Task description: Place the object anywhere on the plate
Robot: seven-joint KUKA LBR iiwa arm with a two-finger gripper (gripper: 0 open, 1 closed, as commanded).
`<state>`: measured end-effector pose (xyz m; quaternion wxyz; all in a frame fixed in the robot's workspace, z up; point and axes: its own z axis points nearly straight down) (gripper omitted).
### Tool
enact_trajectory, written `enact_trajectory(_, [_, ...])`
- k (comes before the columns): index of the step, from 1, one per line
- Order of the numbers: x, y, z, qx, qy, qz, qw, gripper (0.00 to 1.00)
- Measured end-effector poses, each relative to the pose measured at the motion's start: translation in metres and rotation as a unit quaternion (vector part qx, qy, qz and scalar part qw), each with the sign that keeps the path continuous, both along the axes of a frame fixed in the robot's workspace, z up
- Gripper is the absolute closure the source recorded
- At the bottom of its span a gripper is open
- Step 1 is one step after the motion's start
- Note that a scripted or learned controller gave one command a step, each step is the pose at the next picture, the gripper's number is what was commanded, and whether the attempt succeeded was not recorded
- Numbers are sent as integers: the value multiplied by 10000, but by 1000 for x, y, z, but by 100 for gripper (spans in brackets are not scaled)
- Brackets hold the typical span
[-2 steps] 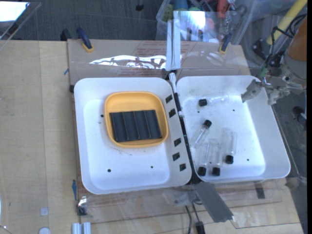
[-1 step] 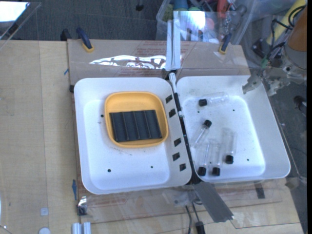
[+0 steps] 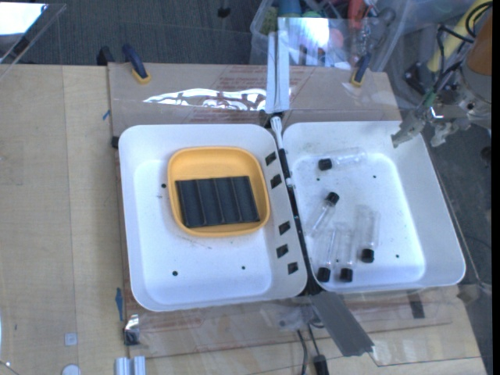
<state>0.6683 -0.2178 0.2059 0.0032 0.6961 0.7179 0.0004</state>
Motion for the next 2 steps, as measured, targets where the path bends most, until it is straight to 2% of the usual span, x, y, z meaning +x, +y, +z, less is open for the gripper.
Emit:
enact_trajectory(1, [0,-4,24,-6,-2,1459,9893,0])
enact_trajectory(2, [0,-4,54,-14,-6,2993,9542,0])
